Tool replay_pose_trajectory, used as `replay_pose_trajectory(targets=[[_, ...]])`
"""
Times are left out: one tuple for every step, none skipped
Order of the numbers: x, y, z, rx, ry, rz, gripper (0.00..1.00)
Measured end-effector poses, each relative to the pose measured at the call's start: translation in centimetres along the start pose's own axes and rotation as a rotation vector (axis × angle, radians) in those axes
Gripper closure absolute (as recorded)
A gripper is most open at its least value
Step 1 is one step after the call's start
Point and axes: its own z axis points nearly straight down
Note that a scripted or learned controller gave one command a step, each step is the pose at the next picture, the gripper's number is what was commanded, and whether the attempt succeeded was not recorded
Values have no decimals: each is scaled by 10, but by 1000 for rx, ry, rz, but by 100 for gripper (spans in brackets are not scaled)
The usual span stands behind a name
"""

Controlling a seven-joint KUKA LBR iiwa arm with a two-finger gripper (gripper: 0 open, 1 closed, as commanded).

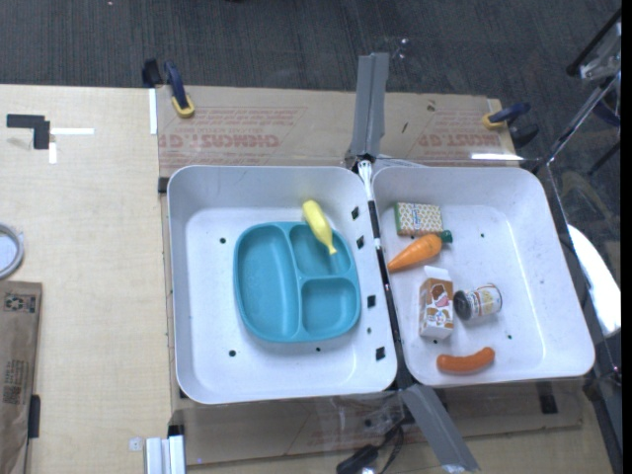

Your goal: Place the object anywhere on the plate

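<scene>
yellow banana lies at the far edge of the teal plate, tilted, its upper end over the plate's rim and its lower end over the small far-right compartment. the plate has three compartments, one long one on the left and two smaller ones on the right, and sits near the middle of the left white bin. the right white bin, touching the left one along a shared wall, holds five things: a green and white box near the far left corner, an orange carrot just beside and below it, a small brown and white carton standing near the middle, a can on its side just right of the carton, and an orange-red sausage near the front wall, apart from the rest. both bins rest on a cardboard sheet on the pale wooden surface, with a blue and yellow clamp at the sheet's far left corner and another clamp at its far right. a tape roll and a brown paper bag lie at the left edge of the surface
</scene>
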Motion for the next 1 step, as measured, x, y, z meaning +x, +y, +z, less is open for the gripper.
replay_pose_trajectory(targets=[[0, 0, 0, 0, 0, 0, 0]])
